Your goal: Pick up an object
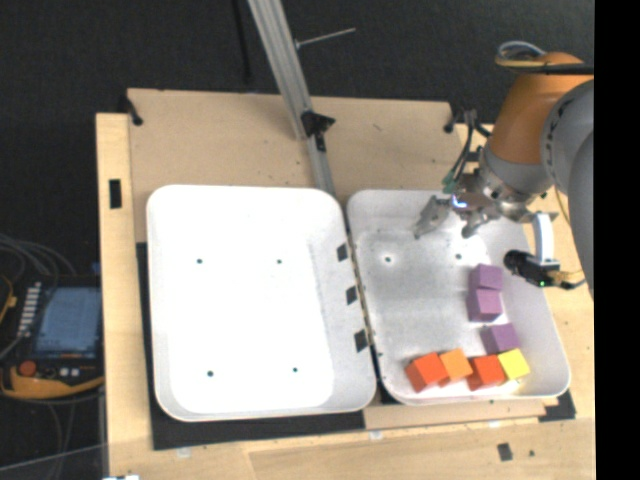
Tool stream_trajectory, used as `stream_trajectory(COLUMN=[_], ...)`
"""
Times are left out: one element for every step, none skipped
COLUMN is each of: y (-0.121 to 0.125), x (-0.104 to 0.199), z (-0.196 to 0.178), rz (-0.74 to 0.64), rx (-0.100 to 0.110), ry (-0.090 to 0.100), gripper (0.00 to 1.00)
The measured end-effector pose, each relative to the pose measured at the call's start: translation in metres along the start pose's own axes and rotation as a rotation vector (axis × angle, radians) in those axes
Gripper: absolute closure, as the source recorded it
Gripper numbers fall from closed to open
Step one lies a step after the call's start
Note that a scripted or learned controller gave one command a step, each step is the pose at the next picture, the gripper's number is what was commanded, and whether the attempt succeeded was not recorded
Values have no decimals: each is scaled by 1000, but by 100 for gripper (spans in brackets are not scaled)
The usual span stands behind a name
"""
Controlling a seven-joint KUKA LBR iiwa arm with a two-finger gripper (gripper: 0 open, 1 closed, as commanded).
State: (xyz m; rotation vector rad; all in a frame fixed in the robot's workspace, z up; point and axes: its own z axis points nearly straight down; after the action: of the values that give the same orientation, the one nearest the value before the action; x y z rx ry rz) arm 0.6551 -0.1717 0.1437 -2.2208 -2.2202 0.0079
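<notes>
My gripper (446,224) hangs over the far part of the right bin (400,298), its two fingers spread apart with nothing between them. Below it, toward the bin's right side, lies a purple block (486,291), and a second purple block (497,336) sits just nearer. Along the front edge stand a red-orange block (428,370), an orange block (457,364), a red block (487,371) and a yellow block (514,364) in a row. The gripper is well apart from all of them.
The left bin (250,298) lies beside the right one. A slanted metal pole (290,78) rises behind the bins. A device with a blue screen (65,323) sits off the bench at the left.
</notes>
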Motion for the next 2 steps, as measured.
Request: stream_trajectory(y=[0,2], x=[-1,-2], z=[48,34], rz=[1,1], rx=[-3,-11], ry=[-1,-2], gripper=[0,100])
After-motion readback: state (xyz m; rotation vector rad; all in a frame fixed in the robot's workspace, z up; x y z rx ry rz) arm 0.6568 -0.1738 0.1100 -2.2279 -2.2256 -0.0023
